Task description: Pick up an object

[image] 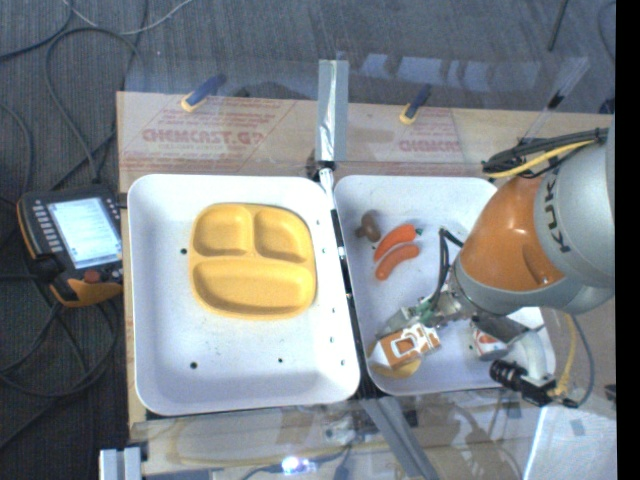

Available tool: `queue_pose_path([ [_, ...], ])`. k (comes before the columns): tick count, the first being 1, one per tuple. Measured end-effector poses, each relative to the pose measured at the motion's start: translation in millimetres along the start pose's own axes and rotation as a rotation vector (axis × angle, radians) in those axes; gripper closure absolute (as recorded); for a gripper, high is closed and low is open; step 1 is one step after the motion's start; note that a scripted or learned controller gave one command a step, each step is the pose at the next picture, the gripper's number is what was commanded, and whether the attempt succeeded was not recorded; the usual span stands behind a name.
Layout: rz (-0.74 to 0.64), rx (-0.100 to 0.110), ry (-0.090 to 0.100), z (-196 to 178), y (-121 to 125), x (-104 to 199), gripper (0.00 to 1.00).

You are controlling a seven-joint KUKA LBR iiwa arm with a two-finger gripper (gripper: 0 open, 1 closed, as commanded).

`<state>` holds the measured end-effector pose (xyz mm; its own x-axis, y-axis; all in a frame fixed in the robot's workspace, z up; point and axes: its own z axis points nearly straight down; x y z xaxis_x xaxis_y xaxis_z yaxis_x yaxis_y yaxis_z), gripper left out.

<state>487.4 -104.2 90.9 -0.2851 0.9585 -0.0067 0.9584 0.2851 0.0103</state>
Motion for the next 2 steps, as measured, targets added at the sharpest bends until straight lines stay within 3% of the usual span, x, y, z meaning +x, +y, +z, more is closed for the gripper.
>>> queue_pose_path([
  [1, 0.239, 0.004, 0.001, 1.2, 65.4, -15.6, 0.0],
  [2, 0.172, 0.001, -0.002, 2.7, 113.8, -34.8, 0.0],
])
